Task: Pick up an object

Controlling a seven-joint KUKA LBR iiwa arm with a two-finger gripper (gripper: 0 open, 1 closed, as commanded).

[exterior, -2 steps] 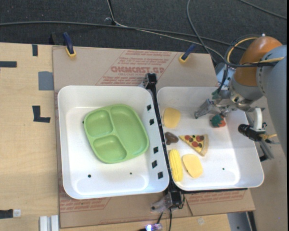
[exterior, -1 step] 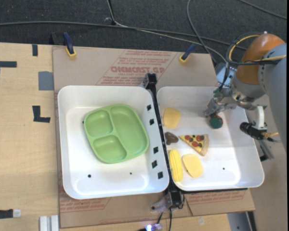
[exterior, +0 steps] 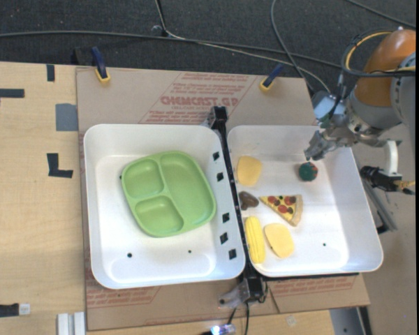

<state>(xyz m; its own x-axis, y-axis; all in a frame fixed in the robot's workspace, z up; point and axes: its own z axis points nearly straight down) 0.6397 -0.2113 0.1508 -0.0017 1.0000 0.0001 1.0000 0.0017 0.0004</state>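
So the gripper (exterior: pixel 315 151) is hanging over the back of the right bin (exterior: pixel 349 208), tip pointing down just above and beside a small green ball (exterior: pixel 308 172). That's my guess for the target, since it's the closest thing and sits apart from the other toys, which makes it the easy pick. Can't tell if the gripper is open or closed from this angle, and nothing looks held. The rest of the food sits nearer the divider: a yellow piece (exterior: pixel 249 170), a brown bit (exterior: pixel 248 200), pizza (exterior: pixel 284 206), corn (exterior: pixel 254 239) and another yellow piece (exterior: pixel 279 240). The left bin (exterior: pixel 105 257) just has a green tray (exterior: pixel 167 193), probably as clutter.
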